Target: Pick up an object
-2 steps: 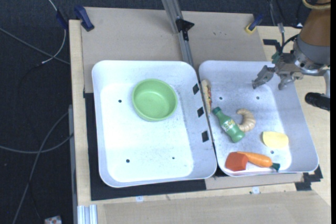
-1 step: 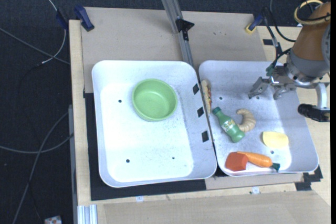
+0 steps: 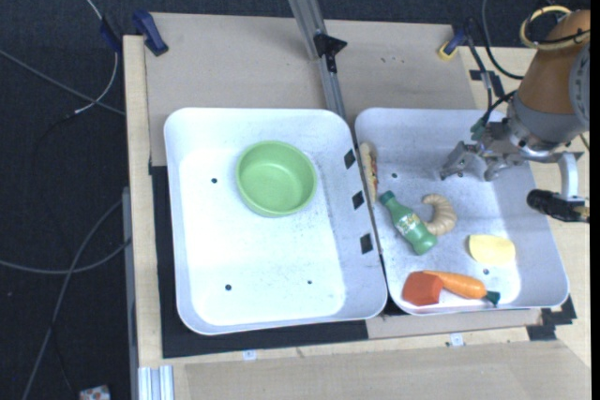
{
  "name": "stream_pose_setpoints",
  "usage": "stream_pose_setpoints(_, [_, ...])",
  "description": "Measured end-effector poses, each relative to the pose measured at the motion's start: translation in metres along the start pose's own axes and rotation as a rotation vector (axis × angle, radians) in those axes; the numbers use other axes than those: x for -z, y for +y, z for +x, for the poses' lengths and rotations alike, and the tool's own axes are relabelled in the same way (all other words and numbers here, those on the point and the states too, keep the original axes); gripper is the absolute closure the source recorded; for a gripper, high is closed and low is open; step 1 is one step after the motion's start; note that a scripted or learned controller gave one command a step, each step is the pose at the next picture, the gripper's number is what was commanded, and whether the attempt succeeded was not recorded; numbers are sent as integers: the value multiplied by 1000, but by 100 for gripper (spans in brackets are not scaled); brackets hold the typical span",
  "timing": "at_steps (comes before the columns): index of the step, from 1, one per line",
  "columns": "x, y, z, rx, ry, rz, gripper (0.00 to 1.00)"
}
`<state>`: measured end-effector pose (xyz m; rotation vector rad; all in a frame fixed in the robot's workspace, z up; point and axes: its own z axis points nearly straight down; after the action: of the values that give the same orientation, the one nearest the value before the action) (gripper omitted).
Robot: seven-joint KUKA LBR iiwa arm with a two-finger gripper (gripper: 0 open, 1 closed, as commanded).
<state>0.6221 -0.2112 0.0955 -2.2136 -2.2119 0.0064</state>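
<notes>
Beside the pincer [image 3: 466, 167] — bottle [image 3: 408, 224], carrot [image 3: 461, 285].

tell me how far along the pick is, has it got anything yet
Nothing looks picked yet. The green bottle, the curved tan piece, the yellow piece, the carrot and the red piece all lie in the right bin, and the green bowl sits in the left bin. The gripper hangs over the right bin's far part, nothing between its fingers. Descending, grasping and lifting remain.
</notes>
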Motion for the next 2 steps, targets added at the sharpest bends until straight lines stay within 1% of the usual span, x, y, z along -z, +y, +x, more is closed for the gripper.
stream_pose_setpoints(1, [14,2,0,1,-1,-6,100])
stream_pose_setpoints(2, [61,4,5,2,-7,-20,100])
